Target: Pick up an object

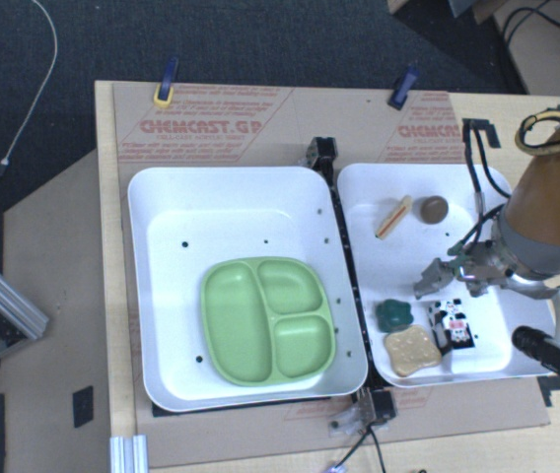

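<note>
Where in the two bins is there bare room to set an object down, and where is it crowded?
Free: left bin floor behind the green tray. Crowded: right bin front, where teal piece, tan slice and pincer cluster.

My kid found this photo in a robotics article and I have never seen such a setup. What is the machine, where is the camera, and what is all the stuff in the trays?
One camera, fixed above a bench, looks down at a slant. The big grey shape with an orange band at the right is a robot arm; its job is to pick up an object. Its gripper, a two-finger claw, hangs over the right white bin. I cannot tell whether the claw is open or shut, and nothing is visibly held.

In that bin lie a tan stick, a brown round piece, a dark green lump, a beige toast-shaped piece and a small black-and-white item.

The left white bin holds a green divided plate with three compartments.
</note>
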Robot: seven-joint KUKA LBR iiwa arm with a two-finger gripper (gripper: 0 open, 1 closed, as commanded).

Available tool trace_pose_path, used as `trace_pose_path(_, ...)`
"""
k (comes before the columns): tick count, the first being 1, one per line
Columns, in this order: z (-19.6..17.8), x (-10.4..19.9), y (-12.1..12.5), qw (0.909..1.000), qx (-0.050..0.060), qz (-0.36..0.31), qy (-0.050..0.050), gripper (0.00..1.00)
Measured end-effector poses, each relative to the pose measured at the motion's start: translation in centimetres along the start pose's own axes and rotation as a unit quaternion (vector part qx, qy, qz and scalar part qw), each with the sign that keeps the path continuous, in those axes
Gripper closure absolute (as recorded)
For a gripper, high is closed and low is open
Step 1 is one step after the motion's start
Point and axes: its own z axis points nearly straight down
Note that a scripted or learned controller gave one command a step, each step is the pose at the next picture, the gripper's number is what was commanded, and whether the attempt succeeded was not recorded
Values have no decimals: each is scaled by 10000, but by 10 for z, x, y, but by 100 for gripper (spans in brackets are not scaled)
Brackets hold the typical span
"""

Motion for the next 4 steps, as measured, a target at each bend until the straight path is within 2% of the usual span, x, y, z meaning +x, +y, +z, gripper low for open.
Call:
trace_pose_path(2,77,-6,0,10000,4,4,0,0)
trace_pose_path(3,65,-5,1,10000,-15,-3,-1,100)
trace_pose_path(4,11,5,-1,10000,-32,-13,-11,100)
